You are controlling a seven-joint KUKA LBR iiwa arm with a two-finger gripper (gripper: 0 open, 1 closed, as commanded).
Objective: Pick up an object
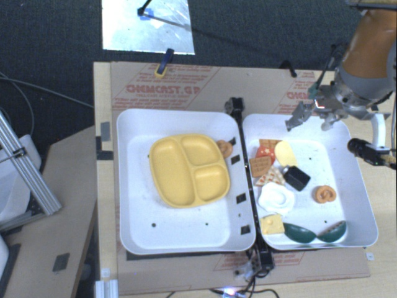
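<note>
Camera view from above, at a slant: two shallow white bins sit side by side on a bench, meeting at a dark central divider [248, 179], the landmark for every place given below.

Left of the divider, the left bin [133, 228] holds a yellow tray [186, 169] with three compartments, lying flat near the bin's middle. A small brown pastry [224, 147] rests between the tray's right edge and the divider, close to both. Bare white floor rings the tray, widest along the near and far-left sides.

Right of the divider, the right bin [363, 219] holds a cluster of toy foods. Just beside the divider lie a red piece [267, 149], a brown cracker [260, 166], a pizza slice [270, 178], a fried egg [276, 198] and a cheese cube [272, 224]. A little farther right are a pale yellow disc [286, 153] and a black block [296, 178]. A doughnut [324, 194] lies alone, well right of the divider. Two dark green pieces [316, 233] lie along the near rim. Open floor shows around the doughnut and along the far right side.

The gripper [314, 118] hovers over the right bin's far rim, well right of the divider and apart from every food item. Its fingers [296, 118] are spread apart, with nothing between them. The grey and orange arm [371, 48] enters from the upper right.
</note>
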